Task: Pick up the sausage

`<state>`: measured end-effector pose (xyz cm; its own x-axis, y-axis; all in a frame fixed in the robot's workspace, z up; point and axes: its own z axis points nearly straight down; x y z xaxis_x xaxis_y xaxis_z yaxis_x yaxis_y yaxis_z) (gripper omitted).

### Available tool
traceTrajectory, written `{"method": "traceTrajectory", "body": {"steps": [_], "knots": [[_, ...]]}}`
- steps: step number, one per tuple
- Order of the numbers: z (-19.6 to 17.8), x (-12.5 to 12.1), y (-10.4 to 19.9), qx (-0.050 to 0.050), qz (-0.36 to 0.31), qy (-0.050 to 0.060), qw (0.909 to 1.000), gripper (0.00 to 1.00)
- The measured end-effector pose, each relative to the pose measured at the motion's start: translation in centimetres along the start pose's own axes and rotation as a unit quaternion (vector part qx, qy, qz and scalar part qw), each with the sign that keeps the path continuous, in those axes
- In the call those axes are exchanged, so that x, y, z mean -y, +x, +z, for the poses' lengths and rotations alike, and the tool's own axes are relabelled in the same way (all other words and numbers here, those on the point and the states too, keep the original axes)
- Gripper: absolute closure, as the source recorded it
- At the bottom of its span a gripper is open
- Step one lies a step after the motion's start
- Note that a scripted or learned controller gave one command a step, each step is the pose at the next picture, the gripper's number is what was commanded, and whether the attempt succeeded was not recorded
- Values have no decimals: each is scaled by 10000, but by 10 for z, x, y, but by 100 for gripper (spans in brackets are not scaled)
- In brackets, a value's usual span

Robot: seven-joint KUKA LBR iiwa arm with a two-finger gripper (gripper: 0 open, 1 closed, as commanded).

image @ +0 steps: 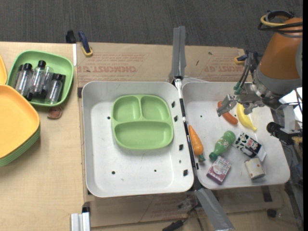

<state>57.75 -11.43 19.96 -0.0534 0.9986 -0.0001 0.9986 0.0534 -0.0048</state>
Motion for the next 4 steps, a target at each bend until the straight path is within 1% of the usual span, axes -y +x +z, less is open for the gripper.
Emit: {"method": "traceTrajectory", "body": {"steps": [1,2,3,4], "knots": [[-8,0,-2,1,25,8,10000,100],[108,1,-45,1,-739,-20,9973,100],[108,0,-107,5,699,-24,9976,100],[108,15,-41,-1,529,-15,9986,100]]}}
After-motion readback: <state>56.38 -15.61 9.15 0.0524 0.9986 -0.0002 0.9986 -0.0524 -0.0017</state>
